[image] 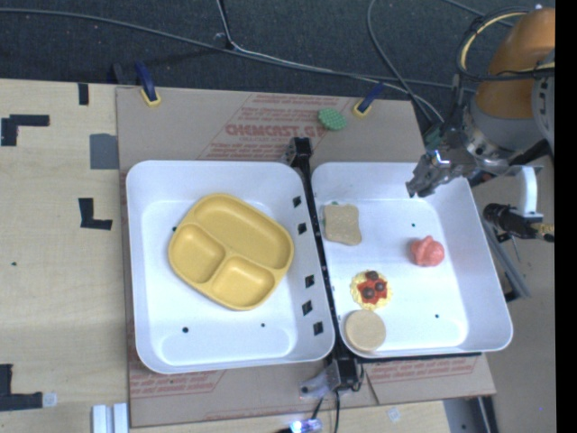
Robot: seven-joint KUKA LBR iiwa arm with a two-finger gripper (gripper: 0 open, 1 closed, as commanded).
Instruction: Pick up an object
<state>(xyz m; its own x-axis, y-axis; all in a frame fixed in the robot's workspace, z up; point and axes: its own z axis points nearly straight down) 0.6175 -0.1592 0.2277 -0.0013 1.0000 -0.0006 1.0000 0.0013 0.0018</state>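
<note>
Claw (422, 185) hangs over the right bin (482, 269) at its far edge, nr the far-right corner; can't tell its state from here, nothing seen in it. Nearest pick is prob the red lump (428, 252), toward the bin's right side, towards the bin's near edge from the claw & apart from it, roundish, no clear long axis. Tan slab (343, 224) lies nr the left wall, pizza piece (371, 289) & round biscuit (365, 330) by the near-left corner. Yellow tray (231, 251) sits in the left bin (144, 242).
</note>
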